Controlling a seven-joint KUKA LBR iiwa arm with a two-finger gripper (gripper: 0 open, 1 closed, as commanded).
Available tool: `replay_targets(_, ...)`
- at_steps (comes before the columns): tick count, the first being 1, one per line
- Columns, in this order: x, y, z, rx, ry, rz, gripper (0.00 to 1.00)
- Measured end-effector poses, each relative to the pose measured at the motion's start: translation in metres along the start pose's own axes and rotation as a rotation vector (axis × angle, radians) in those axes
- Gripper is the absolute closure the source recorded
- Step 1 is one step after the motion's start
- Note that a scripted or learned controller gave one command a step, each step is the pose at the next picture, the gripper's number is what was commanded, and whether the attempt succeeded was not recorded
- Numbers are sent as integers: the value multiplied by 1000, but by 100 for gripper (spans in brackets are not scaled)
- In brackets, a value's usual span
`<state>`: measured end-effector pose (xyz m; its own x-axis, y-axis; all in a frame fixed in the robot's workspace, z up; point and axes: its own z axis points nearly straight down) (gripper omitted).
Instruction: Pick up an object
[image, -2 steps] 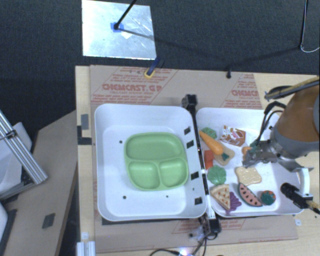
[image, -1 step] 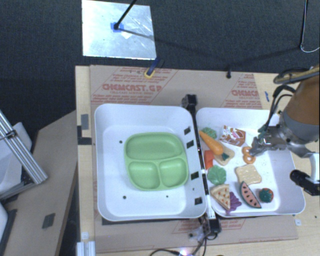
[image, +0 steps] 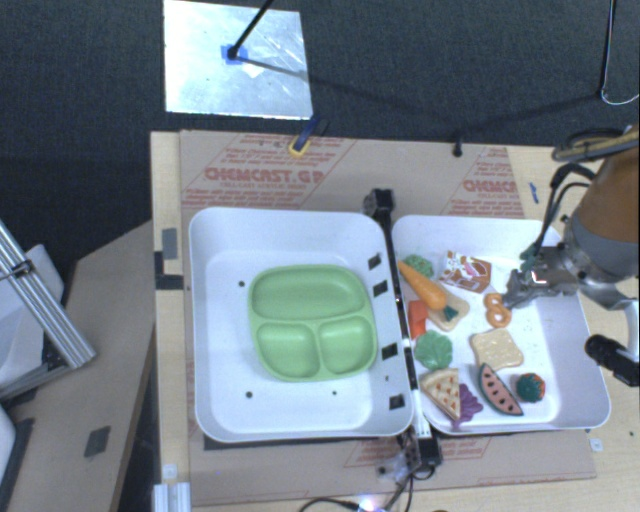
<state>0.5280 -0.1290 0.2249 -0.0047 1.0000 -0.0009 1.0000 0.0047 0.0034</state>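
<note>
The right bin (image: 580, 330) holds several toy foods. Among them are a carrot (image: 425, 287), a red and white packet (image: 467, 271), an orange pretzel (image: 497, 312), a toast slice (image: 497, 348), a watermelon wedge (image: 499, 391), a strawberry (image: 530, 386), a pizza slice (image: 442, 388) and a green leafy piece (image: 433, 348). My gripper (image: 521, 290) reaches in from the right and hangs low over the bin, just up and right of the pretzel. I see nothing held in it.
The left bin (image: 215, 300) holds a green divided plate (image: 310, 322). A black hinge strip (image: 395, 310) runs between the bins. A grey sheet (image: 237, 60) lies beyond the bench. The arm's orange band (image: 612, 205) rises over the right bin's far right side.
</note>
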Motion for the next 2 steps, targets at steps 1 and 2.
replay_targets(1, 62, -1, 6, 2, 3, -5, 100)
replay_targets(2, 126, 6, 2, 1, 4, -7, 100)
